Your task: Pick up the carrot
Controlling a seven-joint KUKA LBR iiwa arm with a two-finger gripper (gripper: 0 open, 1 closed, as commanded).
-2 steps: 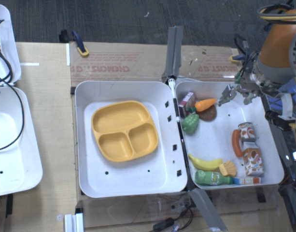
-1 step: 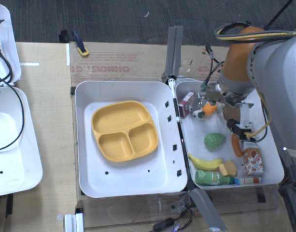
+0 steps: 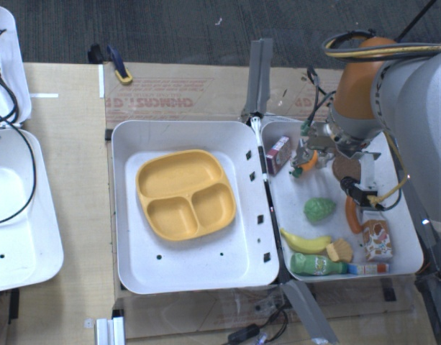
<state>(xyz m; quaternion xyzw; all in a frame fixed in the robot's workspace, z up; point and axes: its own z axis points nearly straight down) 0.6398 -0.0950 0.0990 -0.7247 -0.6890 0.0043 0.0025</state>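
— Where's the carrot [image 3: 310,158]?
— Right at the gripper [image 3: 306,157], an orange bit with a green end at its tip. Whether it's pinched or merely touched, I can't tell.
— So which step?
— Grasping, I'd judge. Next it needs a firm hold, then a straight lift.
— Anything else?
— Below the gripper: 1 green lump [image 3: 319,208], 1 banana [image 3: 306,242], 1 green bottle [image 3: 318,265]. Off beside it, 1 yellow tray [image 3: 184,192].

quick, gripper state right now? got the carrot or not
gripper: down in the right bin over the carrot; open or shut cannot be told, so no confirmed hold.
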